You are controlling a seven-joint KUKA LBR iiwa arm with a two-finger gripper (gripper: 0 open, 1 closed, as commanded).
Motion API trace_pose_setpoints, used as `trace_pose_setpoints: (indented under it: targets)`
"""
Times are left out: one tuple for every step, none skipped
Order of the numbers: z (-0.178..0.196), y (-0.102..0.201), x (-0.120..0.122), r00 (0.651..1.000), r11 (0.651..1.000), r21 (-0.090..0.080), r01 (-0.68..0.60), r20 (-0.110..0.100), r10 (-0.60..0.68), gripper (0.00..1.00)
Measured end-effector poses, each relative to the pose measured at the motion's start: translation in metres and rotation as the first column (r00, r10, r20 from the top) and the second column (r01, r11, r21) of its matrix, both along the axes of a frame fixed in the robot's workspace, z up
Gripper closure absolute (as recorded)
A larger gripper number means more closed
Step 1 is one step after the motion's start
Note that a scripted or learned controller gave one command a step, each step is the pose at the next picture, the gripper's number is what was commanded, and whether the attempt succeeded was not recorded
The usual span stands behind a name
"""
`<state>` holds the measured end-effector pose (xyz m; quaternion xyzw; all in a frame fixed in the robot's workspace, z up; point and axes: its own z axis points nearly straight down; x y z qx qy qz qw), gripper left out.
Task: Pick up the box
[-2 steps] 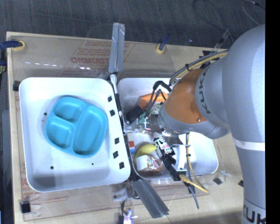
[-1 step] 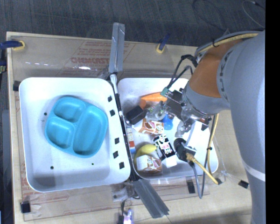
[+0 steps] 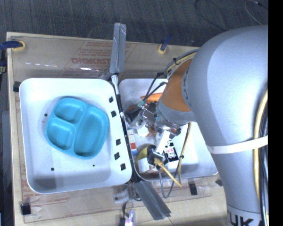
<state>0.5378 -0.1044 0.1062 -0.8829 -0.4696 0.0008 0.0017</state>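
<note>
Bulky, smooth grey arm (image 3: 231, 74); orange band (image 3: 176, 92) at its narrow end. Thin black cables (image 3: 156, 81) looping just left of that band. White strap (image 3: 236, 146) and dark letters (image 3: 247, 218) well below the band.

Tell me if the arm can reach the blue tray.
Probably yes: the tray lies alone and uncovered in the left bin; the arm hangs over the right bin beside it.

The grey arm (image 3: 226, 88) leans over the right bin (image 3: 200, 166), its gripper (image 3: 139, 117) low beside the bin's left wall among small items (image 3: 134, 142) too jumbled to name. The left bin (image 3: 33, 126) holds a blue divided plate (image 3: 78, 127) - three compartments, lying flat.
</note>
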Motion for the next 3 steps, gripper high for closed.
trace_pose_setpoints:
  targets:
    - [0.009,0.002,-0.001,1.0,1.0,0.003,-0.01,-0.007,0.01,1.0]
    - [0.085,0.015,-0.062,0.978,0.978,0.002,-0.21,-0.001,0.21,1.0]
    - [0.085,0.094,-0.053,0.976,0.976,-0.001,-0.217,0.0,0.217,1.0]
